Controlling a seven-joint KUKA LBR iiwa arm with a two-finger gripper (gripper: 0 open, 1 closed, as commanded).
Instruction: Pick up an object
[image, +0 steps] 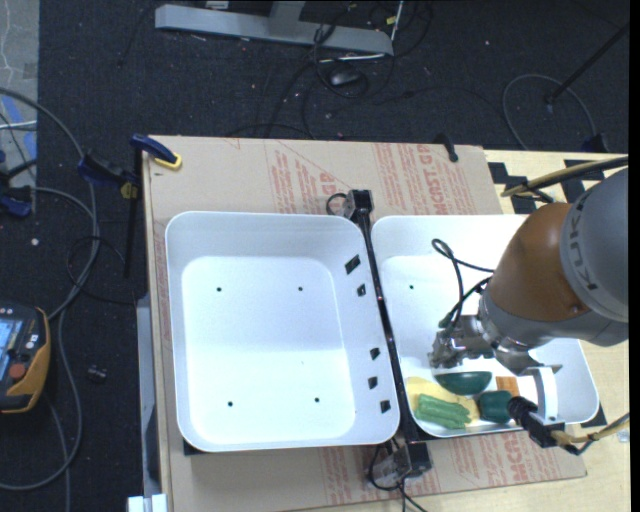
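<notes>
The arm is reaching in over the right bin (420, 250), and its pincer (455, 347) is hanging low near that bin's near edge; whether it is spread or pressed together, I cannot tell. Just below it, toward the near rim, a dark green bowl-shaped object (464, 381) is lying, with a light green ridged object (441, 410) further toward the rim, its long axis running roughly left to right. A teal object (494, 404) is sitting just beside them on the right
</notes>
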